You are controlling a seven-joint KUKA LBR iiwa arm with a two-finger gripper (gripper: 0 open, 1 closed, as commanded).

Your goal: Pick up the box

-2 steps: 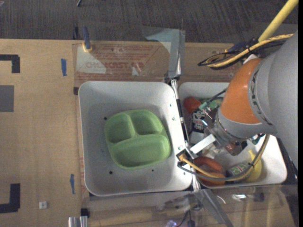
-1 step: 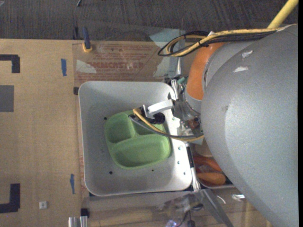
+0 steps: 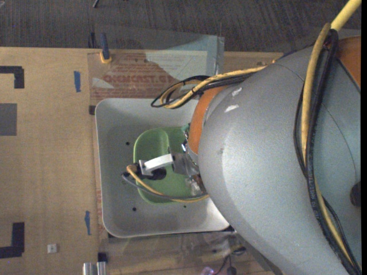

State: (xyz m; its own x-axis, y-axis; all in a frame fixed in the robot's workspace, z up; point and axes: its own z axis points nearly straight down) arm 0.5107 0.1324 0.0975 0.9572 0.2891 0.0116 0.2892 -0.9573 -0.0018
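From my station I see the arm (image 3: 264, 153) reaching over the white bin (image 3: 114, 205) and covering its right edge. The gripper (image 3: 186, 164) hangs over a green bowl (image 3: 150, 145) near the bin's middle; I cannot tell whether it is open or closed. Where the box lies I cannot tell, the arm hides much of the bin

Grn bowl (image 3: 151, 144) — wht bin (image 3: 112, 153)
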